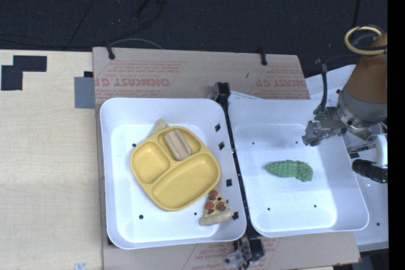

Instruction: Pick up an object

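Pizza slice toy (216, 209) sits nearest the camera, at the front edge of the left bin (120, 136), just beside the yellow divided plate (175, 169). That plate has a tan sausage-like piece (178, 144) in its upper compartment; a pale wedge pokes out from under its far rim, can't tell what it is.

Right bin (297, 215) holds one item: a green knobbly toy (289, 169), cucumber- or pickle-like, lying flat and lengthwise across the bin floor, roughly mid-bin, well clear of the walls.

Gripper (314, 134) is at the right bin's far-right side, over the floor near the wall, up and to the right of the green toy. Near it but apart, no contact. Nothing visible between the fingers. Whether they're spread or closed: cannot tell, too small and dark against the wrist hardware.

Step, as I read it: approach phase, no grasp made. Green toy is the likely target, closest and unobstructed.

Next move calls for: translate left and toward the camera until centred over the toy, orient to straddle its short axis, then descend. Low-profile object on a flat floor, so risk is skimming over it or nudging it sideways.
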